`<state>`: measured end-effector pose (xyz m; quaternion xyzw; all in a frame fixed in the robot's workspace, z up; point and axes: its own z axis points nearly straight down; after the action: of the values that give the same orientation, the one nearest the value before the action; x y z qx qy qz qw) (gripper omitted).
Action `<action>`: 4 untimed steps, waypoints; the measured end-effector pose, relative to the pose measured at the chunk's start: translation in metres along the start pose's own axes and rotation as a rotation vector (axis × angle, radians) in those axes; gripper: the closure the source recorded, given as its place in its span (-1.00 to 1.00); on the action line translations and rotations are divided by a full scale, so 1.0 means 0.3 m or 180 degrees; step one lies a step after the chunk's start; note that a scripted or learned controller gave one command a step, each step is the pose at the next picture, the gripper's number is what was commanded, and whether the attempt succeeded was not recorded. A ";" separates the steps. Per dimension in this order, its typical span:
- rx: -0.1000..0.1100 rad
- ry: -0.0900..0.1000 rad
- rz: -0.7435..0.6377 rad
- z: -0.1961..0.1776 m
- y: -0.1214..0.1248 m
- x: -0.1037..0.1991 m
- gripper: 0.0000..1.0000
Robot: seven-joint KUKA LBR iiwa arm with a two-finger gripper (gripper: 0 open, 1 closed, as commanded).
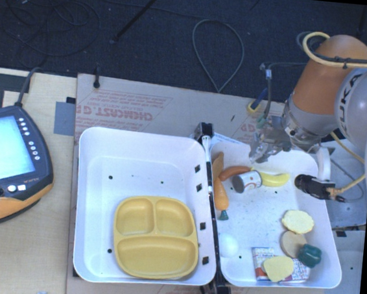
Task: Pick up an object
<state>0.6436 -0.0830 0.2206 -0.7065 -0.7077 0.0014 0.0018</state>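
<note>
My gripper (263, 154) hangs over the back of the right bin (330, 273), just above a small white can (251, 181) and a yellow banana (274, 179). Nothing shows between its fingers. A brown sausage (232, 172) lies left of the can, and an orange carrot (220, 187) runs along the bin's left wall. Toward the front right lie a yellow slice (297, 221), a brown slice (291, 242), a green piece (309, 255) and a yellow wedge (278, 268) on a printed packet (260, 257). A white ball (228, 245) rests at the front left.
The left bin (96, 166) holds a yellow divided plate (156, 236). An operator pendant (6, 163) with a screen sits on the bench at the far left. Cables trail across the dark floor behind the bins.
</note>
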 end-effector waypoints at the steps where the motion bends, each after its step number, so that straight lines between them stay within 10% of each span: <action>1: -0.0005 -0.0003 0.0008 0.019 -0.056 -0.145 1.00; 2: -0.0005 0.0000 0.0017 -0.022 -0.193 -0.114 1.00; 4: -0.0011 -0.0001 0.0004 -0.095 -0.187 -0.094 1.00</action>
<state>0.5876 -0.1112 0.2495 -0.7069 -0.7073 0.0003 0.0004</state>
